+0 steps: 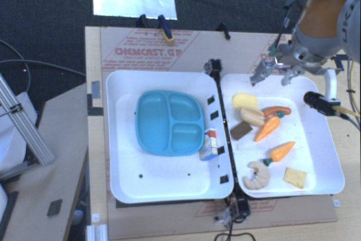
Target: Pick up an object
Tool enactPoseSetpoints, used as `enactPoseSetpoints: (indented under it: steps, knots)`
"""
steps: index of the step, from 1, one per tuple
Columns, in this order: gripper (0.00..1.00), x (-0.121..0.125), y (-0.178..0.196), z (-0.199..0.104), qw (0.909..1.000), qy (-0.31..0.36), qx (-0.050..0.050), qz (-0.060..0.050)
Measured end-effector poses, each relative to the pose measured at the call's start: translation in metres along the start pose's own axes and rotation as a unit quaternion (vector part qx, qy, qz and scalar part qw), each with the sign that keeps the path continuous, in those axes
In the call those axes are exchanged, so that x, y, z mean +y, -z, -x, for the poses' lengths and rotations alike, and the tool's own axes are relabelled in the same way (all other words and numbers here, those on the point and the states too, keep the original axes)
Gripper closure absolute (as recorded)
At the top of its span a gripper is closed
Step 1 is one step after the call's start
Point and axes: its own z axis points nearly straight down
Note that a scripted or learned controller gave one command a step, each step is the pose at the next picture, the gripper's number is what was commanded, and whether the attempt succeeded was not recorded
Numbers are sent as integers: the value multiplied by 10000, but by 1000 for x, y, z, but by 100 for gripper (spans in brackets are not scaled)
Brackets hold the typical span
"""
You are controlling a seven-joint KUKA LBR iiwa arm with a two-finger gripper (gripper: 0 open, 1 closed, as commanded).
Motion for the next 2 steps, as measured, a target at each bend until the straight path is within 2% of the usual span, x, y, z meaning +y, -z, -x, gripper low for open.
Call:
enactPoseSetpoints:
  steps: [1, 2]
  knots:
    - [0, -16, -141, 22, 10000, -23, -7, -38]
    - [0, -98, -159, 38, 10000, -30, 4, -37]
